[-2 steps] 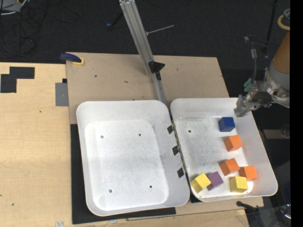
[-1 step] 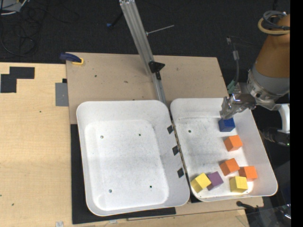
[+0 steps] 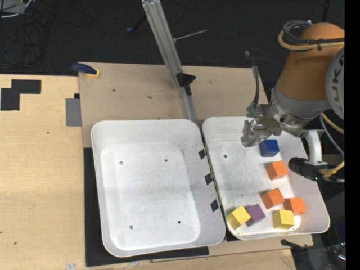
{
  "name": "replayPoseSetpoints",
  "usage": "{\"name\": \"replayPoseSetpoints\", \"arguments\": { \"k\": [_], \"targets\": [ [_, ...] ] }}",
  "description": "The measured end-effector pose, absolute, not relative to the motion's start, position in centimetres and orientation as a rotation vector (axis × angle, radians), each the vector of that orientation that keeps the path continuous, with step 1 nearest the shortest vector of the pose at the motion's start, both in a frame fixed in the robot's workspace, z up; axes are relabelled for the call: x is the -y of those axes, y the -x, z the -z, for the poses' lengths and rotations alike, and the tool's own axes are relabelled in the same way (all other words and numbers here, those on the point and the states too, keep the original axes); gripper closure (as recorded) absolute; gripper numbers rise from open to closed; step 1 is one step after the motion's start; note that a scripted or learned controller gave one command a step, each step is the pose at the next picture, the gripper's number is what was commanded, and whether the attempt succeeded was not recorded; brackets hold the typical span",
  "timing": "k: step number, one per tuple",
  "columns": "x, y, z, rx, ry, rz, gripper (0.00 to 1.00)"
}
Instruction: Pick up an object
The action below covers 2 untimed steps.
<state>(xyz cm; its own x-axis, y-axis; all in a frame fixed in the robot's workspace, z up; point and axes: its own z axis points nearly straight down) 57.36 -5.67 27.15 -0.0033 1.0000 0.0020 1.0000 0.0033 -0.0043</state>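
We cannot tell the gripper's (image 3: 254, 133) state; poised beside the blue cube (image 3: 269, 147), it may nudge it aside.

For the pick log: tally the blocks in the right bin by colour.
Orange blocks: 3
Yellow blocks: 2
Blue block: 1
Purple block: 1
Total: 7

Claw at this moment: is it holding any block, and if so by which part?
Nothing shows between the fingers of the claw. It sits over the right bin, just beside the blue block, which lies on the bin floor with no grip on it.
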Motion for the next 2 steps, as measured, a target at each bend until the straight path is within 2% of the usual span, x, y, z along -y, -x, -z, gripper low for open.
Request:
{"name": "replayPoseSetpoints", "arguments": {
  "k": [1,2],
  "targets": [
    [0.8,-58.7,-26.9,2.224,2.216,-0.002,1.0],
    [-5.3,-59.0,-25.3,2.223,2.213,-0.004,1.0]
  ]
}}
